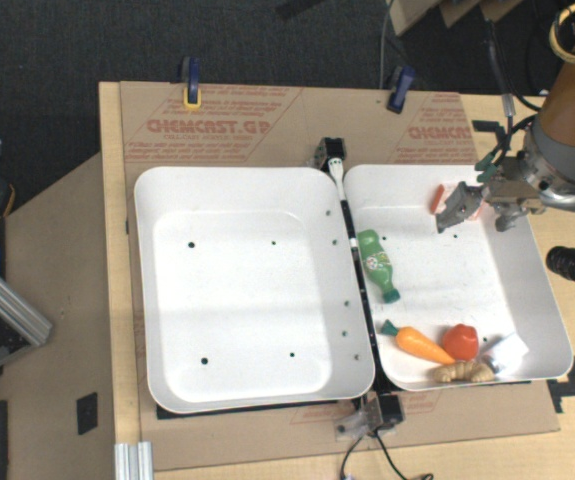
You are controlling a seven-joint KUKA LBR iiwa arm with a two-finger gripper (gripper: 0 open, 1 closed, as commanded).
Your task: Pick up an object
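The arm is reaching in from the right, and its end effector (479, 211) is hanging over the far part of the right bin (527, 298). Its two dark fingers are standing spread apart, with nothing between them. A small red-orange piece (436, 199) is lying just to the left of the end effector, close to the far wall of that bin; what it is cannot be made out. The other things are sitting nearer the camera. A green bottle (375, 262) is lying along the bin's left wall, its long axis running from far to near with a slight lean to the right. At the near edge an orange carrot (419, 344), a red tomato (460, 341) and a pale knobbly root (464, 372) are clustering together. The left bin (162, 298) is sitting beside it on the counter (117, 128). Judging from this, the small red-orange piece is the closest candidate, calling for only a short shift left and a descent
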